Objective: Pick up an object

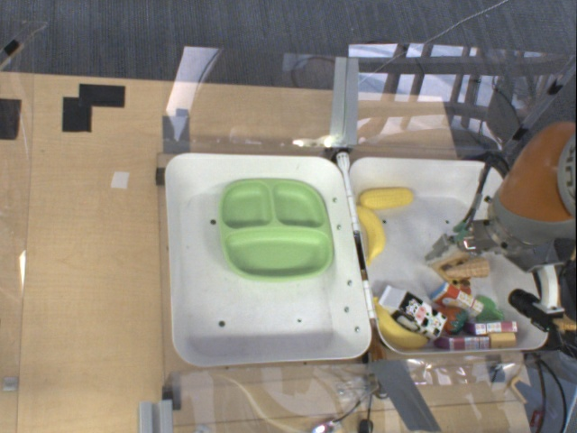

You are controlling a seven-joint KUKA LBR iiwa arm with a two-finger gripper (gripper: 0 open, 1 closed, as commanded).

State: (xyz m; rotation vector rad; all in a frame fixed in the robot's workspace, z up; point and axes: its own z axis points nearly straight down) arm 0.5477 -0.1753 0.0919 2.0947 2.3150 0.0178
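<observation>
- The counter [81, 269] is pale wood and bears two shallow white bins side by side, the left bin [194, 332] and the right bin [424, 174].
- A green divided plate [275, 228], with two small compartments at the far side and one long one nearer, lies flat in the middle of the left bin.
- The arm [541, 197], grey with an orange band, reaches in from the right over the right bin.
- Its jaws [458, 242] hang low over the middle of the right bin, just above a tan wooden block [462, 267]; whether they are apart or together cannot be told, as the tips are small and blurred against the clutter.
- Nothing can be seen clamped between them.
- A yellow banana [386, 198] lies near the far left corner of the right bin, and a second banana [372, 237] curves along the left wall just beside it.
- A third banana [397, 330] rests at the near left corner, touching a small black-and-white toy [416, 314].
- Near the block, toward the front wall, lies a heap of small things: a red-and-white piece [460, 298], a green one [487, 309] and a long pale box [491, 329] against the near rim.
</observation>
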